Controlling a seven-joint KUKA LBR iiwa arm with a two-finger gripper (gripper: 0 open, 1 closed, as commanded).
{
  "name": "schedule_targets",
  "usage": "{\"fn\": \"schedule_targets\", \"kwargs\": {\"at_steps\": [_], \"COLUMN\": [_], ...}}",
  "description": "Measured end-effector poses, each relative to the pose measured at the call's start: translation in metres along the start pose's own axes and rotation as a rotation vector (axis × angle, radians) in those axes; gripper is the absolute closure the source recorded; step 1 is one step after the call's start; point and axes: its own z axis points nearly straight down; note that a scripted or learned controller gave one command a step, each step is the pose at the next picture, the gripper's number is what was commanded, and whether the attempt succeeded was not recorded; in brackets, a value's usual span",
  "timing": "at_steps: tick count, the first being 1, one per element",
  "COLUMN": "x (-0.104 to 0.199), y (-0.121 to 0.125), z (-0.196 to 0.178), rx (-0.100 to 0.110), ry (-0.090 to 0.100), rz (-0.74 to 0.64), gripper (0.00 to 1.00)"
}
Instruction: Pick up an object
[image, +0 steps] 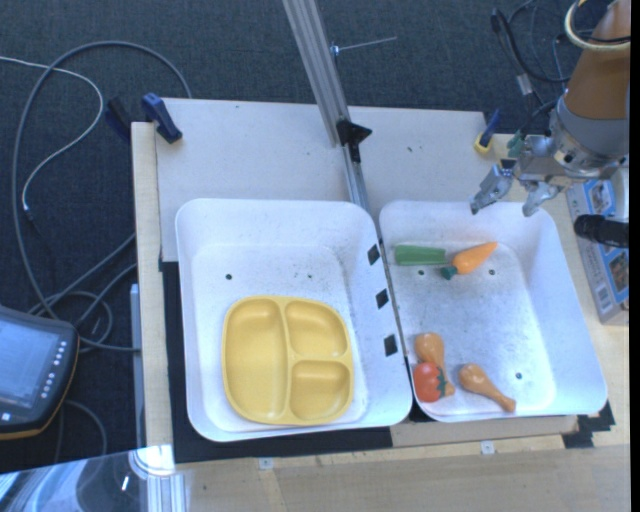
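Sitting on dark carpet (80, 230): bench (260, 150), two white bins (270, 225). Hovering over right bin's far rim, gripper (510, 198), fingers spread, pinching nothing; carrot (473, 257) lying just below.

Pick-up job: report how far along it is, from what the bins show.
Done: nothing lifted yet. The carrot, green piece, tomato and two drumsticks all lie in the right bin; the yellow tray sits in the left bin. In hand: the hand hangs open above the right bin's far edge, holding nothing. Left: descend, grasp, lift.
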Motion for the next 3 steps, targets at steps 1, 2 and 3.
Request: {"fn": "schedule_targets", "kwargs": {"at_steps": [1,2,3], "x": [0.0,0.0,0.008], "y": [0.0,-0.001,-0.007], "z": [0.0,0.063,0.123], "rx": [0.0,0.006,0.006], "ry": [0.0,0.001,0.001], "rz": [0.0,0.001,0.001], "gripper": [0.0,0.0,0.0]}}
